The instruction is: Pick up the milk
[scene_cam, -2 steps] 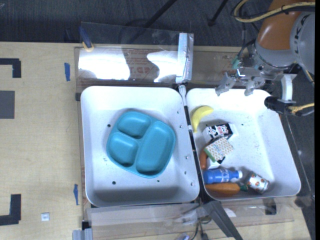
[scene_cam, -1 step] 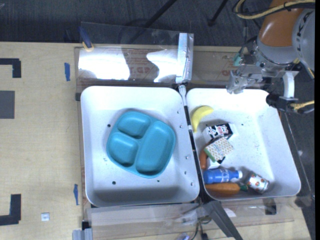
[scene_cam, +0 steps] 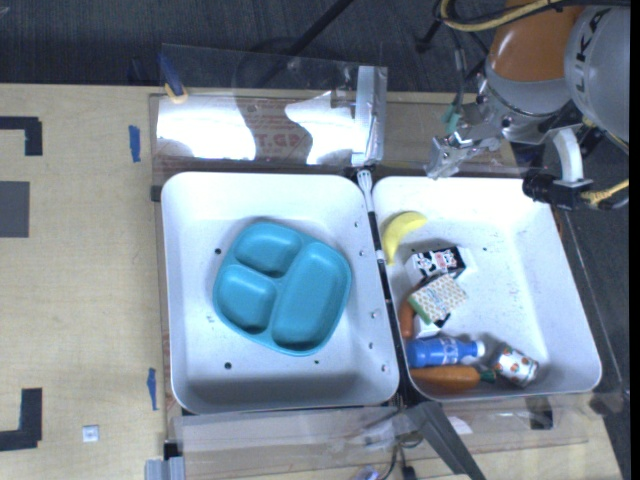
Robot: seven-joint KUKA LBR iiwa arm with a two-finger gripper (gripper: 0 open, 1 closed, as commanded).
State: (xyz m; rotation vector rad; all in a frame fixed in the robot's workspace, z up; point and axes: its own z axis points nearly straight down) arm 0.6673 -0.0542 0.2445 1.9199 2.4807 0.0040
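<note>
Arm at rest height above the far edge of the right bin point(scene_cam: 560, 238), its gripper point(scene_cam: 447, 155) hanging over the bin's back rim with nothing between the fingers; whether they stand apart or together cannot be told at this size and angle. The milk point(scene_cam: 438, 262), a small carton with a black-and-white cow pattern, lies on its side in the left half of that bin, just below a yellow banana point(scene_cam: 400, 232) and touching a patterned box point(scene_cam: 439, 299) below it. Nearer the front wall lie a blue bottle point(scene_cam: 440, 351), an orange carrot point(scene_cam: 446, 376) and a small can point(scene_cam: 516, 368), crowded together, probably because the loose items settled toward the low corner. The left bin point(scene_cam: 190, 268) carries a blue divided tray point(scene_cam: 282, 286). The gripper is well apart from the carton, so the pick appears not yet begun; a descent toward the carton would need to clear the banana and the box flanking it.
</note>
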